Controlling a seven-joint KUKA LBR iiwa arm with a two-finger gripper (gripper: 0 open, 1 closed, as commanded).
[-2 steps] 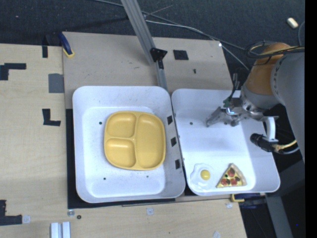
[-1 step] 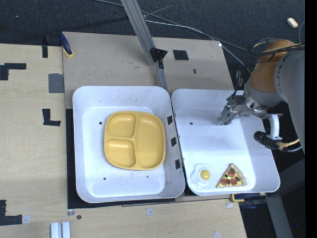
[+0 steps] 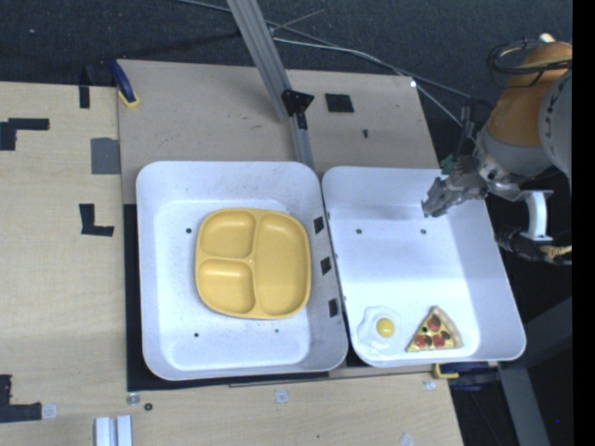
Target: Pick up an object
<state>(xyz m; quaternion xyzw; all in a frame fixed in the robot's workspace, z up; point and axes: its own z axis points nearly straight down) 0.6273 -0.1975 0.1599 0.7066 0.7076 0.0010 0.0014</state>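
A toy fried egg [image 3: 379,327] and a toy pizza slice [image 3: 434,331] lie side by side at the near edge of the right bin [image 3: 409,249]. A yellow divided plate [image 3: 253,262] rests in the middle of the left bin [image 3: 167,249]. My gripper [image 3: 441,198] hangs over the far right corner of the right bin, well away from the egg and the pizza slice. Nothing shows between its fingers.
A slanted metal pole [image 3: 270,54] crosses the bench behind the bins. Black cables trail over the dark floor at the back. A blue and yellow clamp [image 3: 124,84] sits at the bench's far left corner.
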